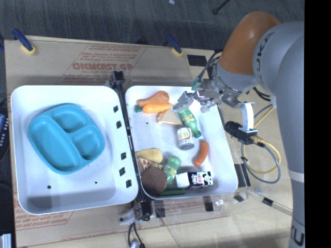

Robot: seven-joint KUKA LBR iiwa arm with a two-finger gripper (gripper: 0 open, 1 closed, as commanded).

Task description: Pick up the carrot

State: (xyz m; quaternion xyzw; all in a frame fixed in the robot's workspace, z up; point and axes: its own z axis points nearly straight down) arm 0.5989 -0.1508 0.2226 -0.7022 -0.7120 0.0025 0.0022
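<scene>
The carrot [155, 108], orange with a small green end pointing left, lies at the far left of the right bin [223, 138], just below a darker orange food piece [154, 97]. My gripper [194, 104] hovers over the far middle of that bin, to the right of the carrot and a short gap away from it. Its two fingers [182, 103] stand apart with nothing between them, so it is open. A green bottle [189, 121] lies just below the fingertips.
The right bin also holds a small can [185, 137], a red sausage [201, 153], a cow-print carton [200, 179], a brown round piece [154, 180] and a beige piece [149, 154]. A blue divided plate [66, 137] sits in the left bin [31, 200].
</scene>
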